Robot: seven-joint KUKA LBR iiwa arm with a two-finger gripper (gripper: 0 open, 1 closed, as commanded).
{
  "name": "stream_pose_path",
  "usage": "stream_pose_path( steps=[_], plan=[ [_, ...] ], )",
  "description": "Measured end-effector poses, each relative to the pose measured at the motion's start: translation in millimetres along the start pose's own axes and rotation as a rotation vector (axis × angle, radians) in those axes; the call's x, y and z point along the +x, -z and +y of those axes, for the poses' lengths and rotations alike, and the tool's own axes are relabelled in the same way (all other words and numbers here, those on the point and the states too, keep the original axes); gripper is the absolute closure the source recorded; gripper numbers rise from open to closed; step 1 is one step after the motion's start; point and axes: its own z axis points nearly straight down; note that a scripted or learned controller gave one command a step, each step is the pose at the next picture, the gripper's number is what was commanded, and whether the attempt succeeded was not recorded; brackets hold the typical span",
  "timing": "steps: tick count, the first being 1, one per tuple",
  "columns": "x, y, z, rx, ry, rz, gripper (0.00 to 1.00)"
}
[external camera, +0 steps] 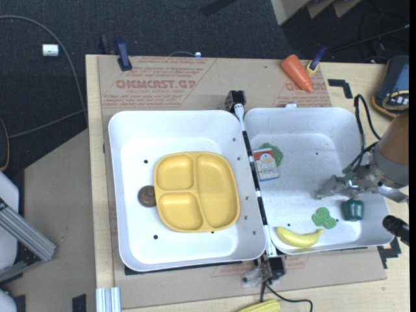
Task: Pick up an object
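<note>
In the right bin lie a small red and white carton with a green piece behind it, a green broccoli-like toy, a yellow banana at the near rim and a teal cup-shaped object. My gripper hangs low over the right half of this bin. It is just above the broccoli toy and left of the teal object, and I see nothing held in it. The grey arm reaches in from the right.
The left bin holds a yellow divided plate with a brown round piece at its left edge. An orange object and a blue clamp sit on the bench behind the bins. A black cable runs near the arm.
</note>
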Motion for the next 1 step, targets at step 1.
stream_pose_path(
  steps=[1],
  plan=[
    [-0.7,0.0,-34.3,-0.001,0.0,-0.001,0.0]
  ],
)
